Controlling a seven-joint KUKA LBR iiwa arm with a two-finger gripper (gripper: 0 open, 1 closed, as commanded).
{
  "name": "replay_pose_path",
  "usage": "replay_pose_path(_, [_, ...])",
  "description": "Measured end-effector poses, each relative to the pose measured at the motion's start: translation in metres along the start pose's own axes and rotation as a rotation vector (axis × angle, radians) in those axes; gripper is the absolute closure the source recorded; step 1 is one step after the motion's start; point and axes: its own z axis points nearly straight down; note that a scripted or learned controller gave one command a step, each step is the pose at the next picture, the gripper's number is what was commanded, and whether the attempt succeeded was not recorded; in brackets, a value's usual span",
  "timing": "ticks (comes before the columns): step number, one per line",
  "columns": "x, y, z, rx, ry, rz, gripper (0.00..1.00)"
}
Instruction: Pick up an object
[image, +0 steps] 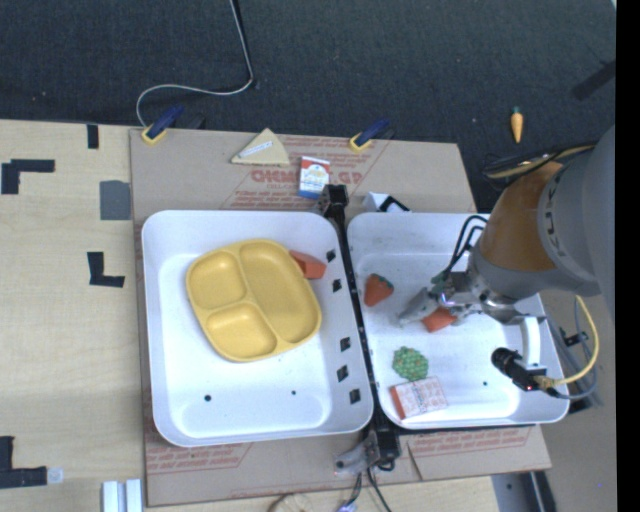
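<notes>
- The gripper (428, 312) sits low inside the right bin (400, 238), with the grey arm (560, 230) and its orange band (515, 225) rising behind it toward the bin's right side.
- An orange-red piece (438, 321) lies right at the fingertips; whether the fingers are closed on it or merely resting against it cannot be told from this slanted view.
- A strawberry-like red object (378, 290) lies in the same bin, just left of the gripper and apart from it.
- A green bumpy object (410, 362) rests below the gripper, nearer the bin's front wall.
- A small red-and-white packet (419, 398) lies just below the green object, close to the bin's front edge.
- The left bin (165, 300), touching the right bin along the shared middle edge, holds a yellow divided plate (253, 298).
- An orange-red object (311, 265) lies against the plate's upper right rim, on the side facing the right bin.
- Beyond the bins' far edge, a small red-and-white box (314, 177) stands on the cardboard sheet (190, 170), with a tan wedge (262, 149) to its left.
</notes>
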Motion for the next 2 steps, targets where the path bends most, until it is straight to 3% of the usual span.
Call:
replay_pose_path(1, [-0.001,0.000,-0.010,-0.001,-0.002,0.000,1.00])
replay_pose_path(2, [0.064,0.004,-0.098,0.006,0.003,-0.001,1.00])
